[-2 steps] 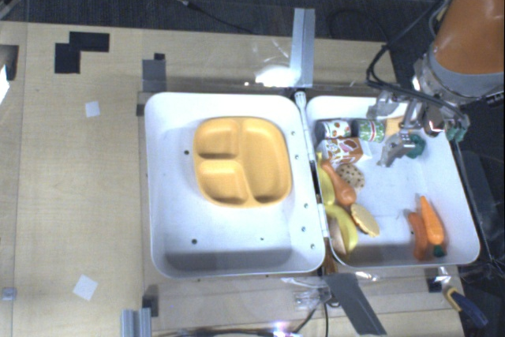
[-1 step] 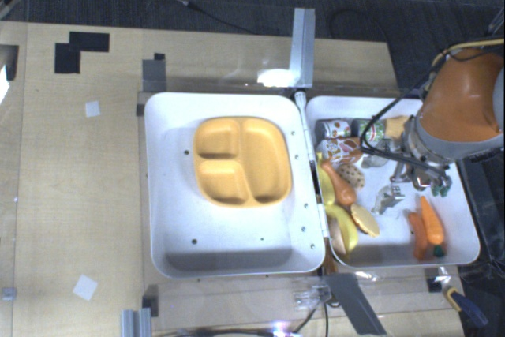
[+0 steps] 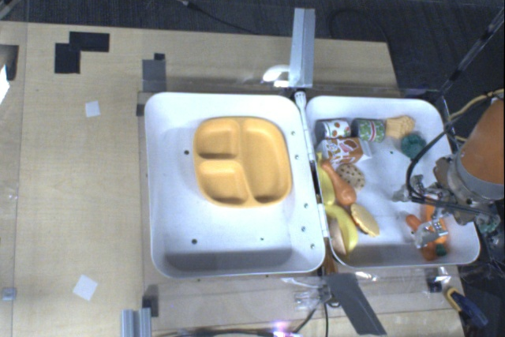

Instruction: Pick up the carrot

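Carrot (image 3: 341,185) lies at the right bin's (image 3: 394,249) left side, among other toys. Hand (image 3: 430,231) sits at lower right, well apart; its opening I cannot tell.

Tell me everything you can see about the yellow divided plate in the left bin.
The yellow plate is a rounded-square tray that looks like matte plastic, moulded into three compartments: two smaller ones stacked on its left, one larger on its right. It lies flat and upright on the floor of the left bin, toward the far side and roughly centred between the side walls. It touches nothing but the bin floor.
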You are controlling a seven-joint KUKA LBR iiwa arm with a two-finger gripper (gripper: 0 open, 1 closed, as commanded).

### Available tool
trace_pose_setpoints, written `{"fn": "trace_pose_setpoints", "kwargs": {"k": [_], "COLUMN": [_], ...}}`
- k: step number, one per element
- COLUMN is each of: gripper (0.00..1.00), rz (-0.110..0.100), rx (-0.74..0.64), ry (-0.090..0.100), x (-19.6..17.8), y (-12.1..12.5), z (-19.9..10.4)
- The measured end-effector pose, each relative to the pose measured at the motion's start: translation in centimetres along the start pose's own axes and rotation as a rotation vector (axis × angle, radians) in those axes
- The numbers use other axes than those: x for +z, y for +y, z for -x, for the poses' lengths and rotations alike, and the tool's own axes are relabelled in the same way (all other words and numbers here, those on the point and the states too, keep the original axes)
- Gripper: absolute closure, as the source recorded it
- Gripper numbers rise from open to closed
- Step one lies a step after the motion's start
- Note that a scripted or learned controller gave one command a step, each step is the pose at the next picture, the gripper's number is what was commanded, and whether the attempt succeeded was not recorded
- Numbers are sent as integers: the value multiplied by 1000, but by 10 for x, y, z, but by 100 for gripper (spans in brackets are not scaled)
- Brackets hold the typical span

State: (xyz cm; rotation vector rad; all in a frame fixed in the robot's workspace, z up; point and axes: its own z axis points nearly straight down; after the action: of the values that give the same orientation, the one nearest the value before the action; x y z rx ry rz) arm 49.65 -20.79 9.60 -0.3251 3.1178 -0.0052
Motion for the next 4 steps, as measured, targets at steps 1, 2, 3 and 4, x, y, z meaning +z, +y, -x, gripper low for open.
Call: {"fn": "trace_pose_setpoints", "kwargs": {"k": [1,2,3,4], "gripper": [0,0,100,100], "rz": [-2,-5,-9,-2], "rx": [-7,53,46,71], "ry": [-5,-8,-19,-6], "x": [7,6,-7,-66], "y": [5,28,28,-4], "z": [5,8,13,24]}}
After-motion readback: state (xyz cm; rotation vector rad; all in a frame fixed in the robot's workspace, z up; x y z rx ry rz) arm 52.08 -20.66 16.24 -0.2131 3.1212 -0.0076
